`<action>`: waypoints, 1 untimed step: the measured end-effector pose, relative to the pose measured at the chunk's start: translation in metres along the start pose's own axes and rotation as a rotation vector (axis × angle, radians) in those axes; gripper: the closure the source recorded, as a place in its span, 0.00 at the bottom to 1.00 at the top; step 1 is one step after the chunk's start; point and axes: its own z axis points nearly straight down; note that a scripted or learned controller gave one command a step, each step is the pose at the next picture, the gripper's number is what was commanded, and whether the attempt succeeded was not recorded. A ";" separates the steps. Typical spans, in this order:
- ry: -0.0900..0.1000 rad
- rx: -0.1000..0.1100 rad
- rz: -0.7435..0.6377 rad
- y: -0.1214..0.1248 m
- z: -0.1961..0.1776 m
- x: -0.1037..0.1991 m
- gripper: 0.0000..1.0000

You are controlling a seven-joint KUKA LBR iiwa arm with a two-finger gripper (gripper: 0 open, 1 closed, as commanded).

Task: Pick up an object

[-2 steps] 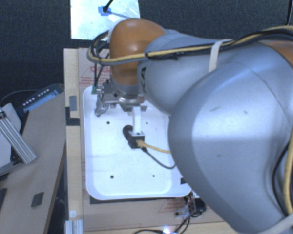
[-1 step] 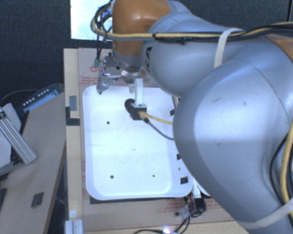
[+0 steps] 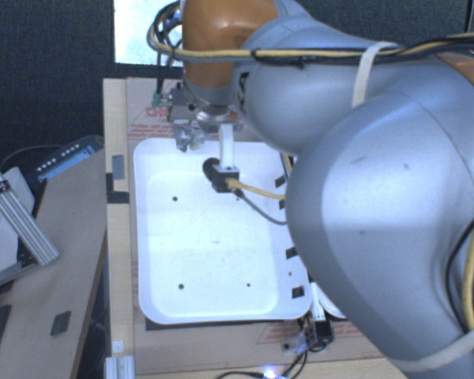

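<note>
Arm: grey KUKA arm (image 3: pixel 379 180) fills the right and centre of the view, reaching in from the right; orange band (image 3: pixel 225 18) sits at top centre above the wrist.
Cables: yellow and black cables (image 3: pixel 316 52) run along the arm's upper side; a pale strap (image 3: pixel 365 69) wraps the grey link.
Jaws: the gripper (image 3: pixel 191 136) hangs below the orange band, over the far edge of the white bin. Fingers too small and blurred; can't tell if open or closed. Nothing visible between them.
White post: a short white part (image 3: pixel 226 150) points down just right of the gripper, w/ a black fitting (image 3: pixel 217 174) at its lower end and a yellowish hose (image 3: pixel 257 190) leading off to the right.
Bin: white bin (image 3: pixel 213 247) lies on the desk, left of the arm; rounded corners, a few small dark dots on its floor.
Second bin: mostly hidden behind the arm; a sliver of white (image 3: pixel 325 302) shows at lower right.
Task obj: no pickable obj can be made out in the visible bin floor; can't tell where it is.
Desk: tan desk (image 3: pixel 120 212) w/ black tape marks beside the bin's left and right rims.
Left side: metal rails (image 3: pixel 16 215) and a dark device w/ blue lights (image 3: pixel 67 155), well apart from the bin.
</note>
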 end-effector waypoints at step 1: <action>-0.003 0.011 0.004 -0.009 0.084 -0.001 1.00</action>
